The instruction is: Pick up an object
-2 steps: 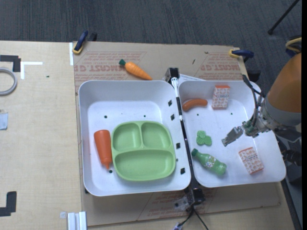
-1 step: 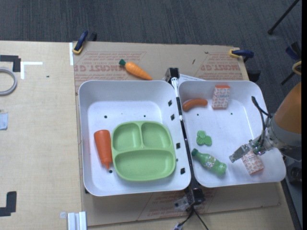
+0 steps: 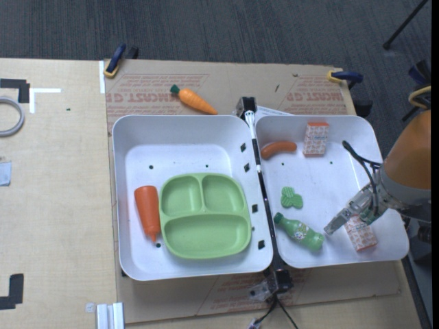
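Observation:
My gripper (image 3: 341, 221) hangs low over the right bin (image 3: 329, 184), near its front right corner. A small pink and white carton (image 3: 361, 236) lies just to the right of and below the gripper tip, close to it or touching it. A green bottle (image 3: 300, 232) lies on its side to the gripper's left, apart from it. Further back in the same bin are a green leafy toy (image 3: 291, 198), a sausage (image 3: 278, 148) and a second small carton (image 3: 316, 138). Nothing shows between the jaws.
The left bin (image 3: 130, 149) holds a green divided plate (image 3: 204, 215) and an orange carrot-like piece (image 3: 147, 211) along its left side. A carrot (image 3: 194, 100) lies on the cardboard behind the bins. Clamps (image 3: 114, 60) sit at the cardboard's back corners.

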